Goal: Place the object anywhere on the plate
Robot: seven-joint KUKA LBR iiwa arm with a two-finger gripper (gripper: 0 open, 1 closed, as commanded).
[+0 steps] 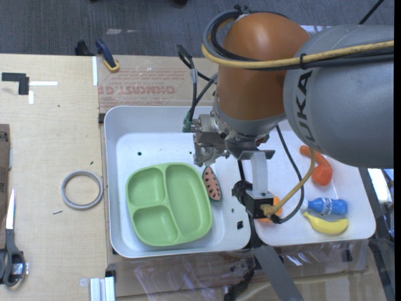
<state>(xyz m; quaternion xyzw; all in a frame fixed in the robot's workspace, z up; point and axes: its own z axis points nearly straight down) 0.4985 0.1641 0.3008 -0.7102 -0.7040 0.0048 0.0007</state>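
Right bin (360, 231) largely behind the arm (338, 93)

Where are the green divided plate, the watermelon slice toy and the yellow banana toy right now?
green divided plate (168, 203), camera view: ridge between its compartments.
watermelon slice toy (212, 184), camera view: middle of its red face.
yellow banana toy (326, 224), camera view: middle of its curve.

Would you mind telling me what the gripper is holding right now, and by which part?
It cannot be told: the arm hides the fingers. The watermelon slice lies beside the green plate.
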